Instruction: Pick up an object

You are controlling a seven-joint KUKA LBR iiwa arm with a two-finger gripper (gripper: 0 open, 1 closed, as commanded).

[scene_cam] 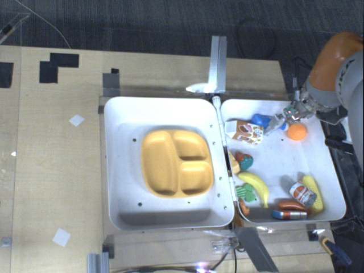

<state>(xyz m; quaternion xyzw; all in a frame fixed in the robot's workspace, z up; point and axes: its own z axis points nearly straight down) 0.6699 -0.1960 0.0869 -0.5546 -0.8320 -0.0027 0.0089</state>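
My gripper (293, 113) hangs over the back right part of the right bin (335, 178), on the grey arm with its orange band (335, 58). Just in front of it lies an orange ball (296, 131). To its left are a blue object (260, 120) with a pale grey part toward the gripper, and a brown and white pouch (247, 132). Nearer the front lie a banana (256, 186), a green piece (245, 193), a red and teal item (243, 161), a small can (301, 193), a yellow corn cob (313, 193) and a red sausage (291, 206).
The left bin (122, 169) holds a yellow divided tray (176, 162). A metal post (218, 64) stands behind the wall between the two bins. Wooden bench surface stretches out to the left.
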